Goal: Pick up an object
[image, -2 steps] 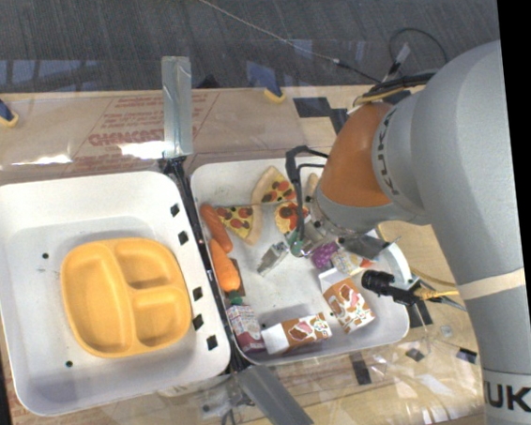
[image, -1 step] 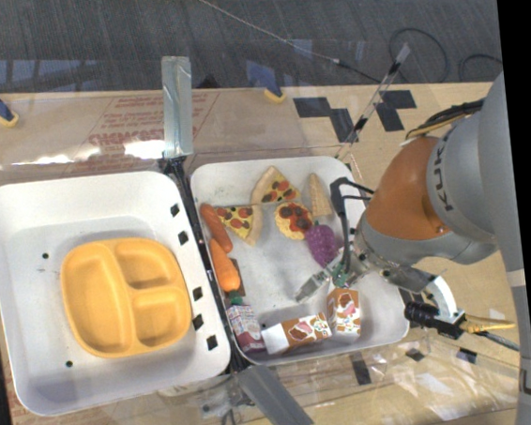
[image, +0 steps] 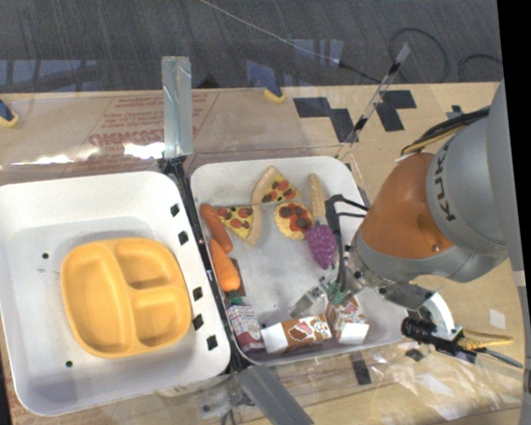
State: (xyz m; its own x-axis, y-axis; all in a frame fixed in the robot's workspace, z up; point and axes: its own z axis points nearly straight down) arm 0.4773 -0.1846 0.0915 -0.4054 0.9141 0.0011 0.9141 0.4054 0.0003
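My gripper (image: 329, 294) hangs low in the right bin (image: 282, 276), under the orange wrist band. It sits just above a small carton (image: 350, 320) and a brown-and-white carton (image: 302, 332) lying along the bin's front wall. A bunch of purple grapes (image: 322, 244) lies right behind the gripper. Further back are two pizza slices (image: 238, 221) (image: 272, 187), a round topped piece (image: 295, 220) and a breadstick (image: 316, 197). An orange carrot (image: 226, 268) and a red sausage (image: 214, 226) lie along the left wall. I see nothing clearly between the gripper's tips.
The left bin (image: 23, 242) holds a yellow divided plate (image: 123, 295). A red carton (image: 245, 327) sits in the right bin's front left corner. The arm's grey body (image: 476, 194) covers the right bin's right side. Cables and tape lie on the bench behind the bins.
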